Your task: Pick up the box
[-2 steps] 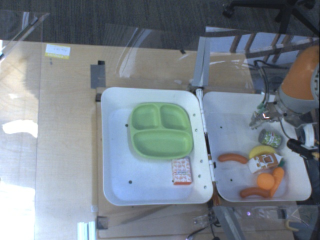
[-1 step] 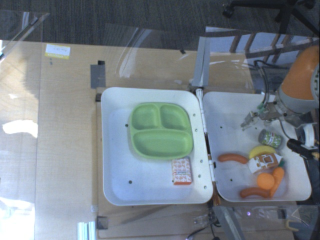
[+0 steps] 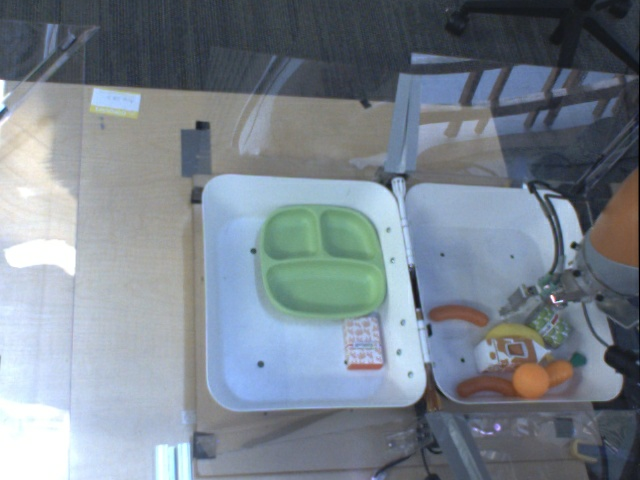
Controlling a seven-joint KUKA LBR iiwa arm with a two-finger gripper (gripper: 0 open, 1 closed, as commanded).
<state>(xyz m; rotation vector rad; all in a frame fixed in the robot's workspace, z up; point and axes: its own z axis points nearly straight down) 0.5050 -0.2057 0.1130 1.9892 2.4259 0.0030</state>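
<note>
Overhead slanted view of the counter with two white bins side by side. The left bin holds a green divided plate in its upper middle; the box, small with red and white print, lies flat just below the plate's lower right corner, near the wall shared with the right bin. In the right bin's lower part lie a sausage, a banana, a small carton with a house print, an orange and a second sausage. The arm enters from the right; its pincer hangs over this cluster, well apart from the box. Whether the pincer is spread or pressed together cannot be told.
</note>
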